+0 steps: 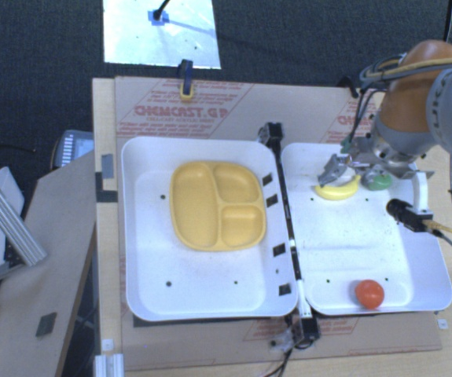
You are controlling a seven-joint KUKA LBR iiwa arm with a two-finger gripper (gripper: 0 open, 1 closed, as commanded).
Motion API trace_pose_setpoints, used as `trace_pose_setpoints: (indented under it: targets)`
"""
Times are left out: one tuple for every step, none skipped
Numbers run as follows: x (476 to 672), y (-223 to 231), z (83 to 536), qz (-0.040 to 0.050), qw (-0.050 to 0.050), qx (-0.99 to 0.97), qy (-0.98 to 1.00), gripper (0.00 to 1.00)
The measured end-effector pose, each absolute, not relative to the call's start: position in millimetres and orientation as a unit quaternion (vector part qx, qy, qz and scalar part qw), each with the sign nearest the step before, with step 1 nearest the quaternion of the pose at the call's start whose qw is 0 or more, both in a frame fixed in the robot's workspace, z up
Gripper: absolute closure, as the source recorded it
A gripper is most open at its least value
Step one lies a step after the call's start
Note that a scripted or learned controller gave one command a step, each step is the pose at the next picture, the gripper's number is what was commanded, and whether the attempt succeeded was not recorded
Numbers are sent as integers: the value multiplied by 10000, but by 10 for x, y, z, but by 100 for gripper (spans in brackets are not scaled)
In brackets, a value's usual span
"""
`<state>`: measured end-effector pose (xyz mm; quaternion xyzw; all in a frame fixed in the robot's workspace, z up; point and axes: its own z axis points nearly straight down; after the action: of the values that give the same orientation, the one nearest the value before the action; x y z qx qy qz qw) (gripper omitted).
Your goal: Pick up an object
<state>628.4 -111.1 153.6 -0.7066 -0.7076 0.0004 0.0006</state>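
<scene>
My tool [340, 168] sits low over the yellow ring [336, 189] at the back of the right bin [426, 289]; its opening I cannot tell. Risk: an off-centre approach may push the ring toward the green piece [379, 181].

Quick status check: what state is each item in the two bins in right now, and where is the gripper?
Yellow divided tray: flat, upright, left bin, compartments bare.
Yellow ring: flat, right bin, far side, under the gripper.
Green object: right bin, partly hidden by the arm.
Orange ball: resting free, near edge.
Gripper: low over the ring.
</scene>
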Motion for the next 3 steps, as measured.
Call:
trace_pose_setpoints:
  targets:
    - [6255,-1042,1091,3,5,-7063,-7079,0]
    - [6272,-1049,1226,-11,-19,-7070,-7072,100]
    - [6250,-1038,1866,-20,-28,-7058,-7084,100]
